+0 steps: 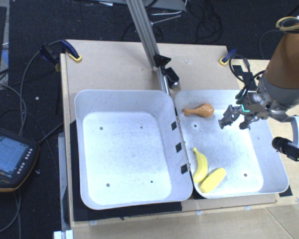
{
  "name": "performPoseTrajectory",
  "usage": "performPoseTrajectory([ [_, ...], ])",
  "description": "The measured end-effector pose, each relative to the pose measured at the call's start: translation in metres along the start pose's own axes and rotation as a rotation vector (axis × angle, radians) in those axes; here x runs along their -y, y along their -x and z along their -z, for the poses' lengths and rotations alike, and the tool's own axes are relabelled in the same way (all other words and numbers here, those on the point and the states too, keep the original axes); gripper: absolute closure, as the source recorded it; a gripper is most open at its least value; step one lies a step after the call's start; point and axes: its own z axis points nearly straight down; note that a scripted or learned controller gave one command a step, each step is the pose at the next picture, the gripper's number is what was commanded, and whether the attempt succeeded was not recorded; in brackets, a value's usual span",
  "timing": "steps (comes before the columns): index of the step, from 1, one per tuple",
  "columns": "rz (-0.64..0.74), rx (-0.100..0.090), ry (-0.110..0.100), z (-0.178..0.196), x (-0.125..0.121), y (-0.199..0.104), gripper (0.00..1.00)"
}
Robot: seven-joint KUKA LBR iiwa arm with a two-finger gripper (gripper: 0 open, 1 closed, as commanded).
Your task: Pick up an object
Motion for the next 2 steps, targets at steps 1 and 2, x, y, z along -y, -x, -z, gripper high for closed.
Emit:
performPoseTrajectory([
  [1,0.000,0.000,0.000,0.000,0.000,0.000,0.00],
  [2,0.000,0.000,-0.004,-0.044,-0.005,-0.002,0.00],
])
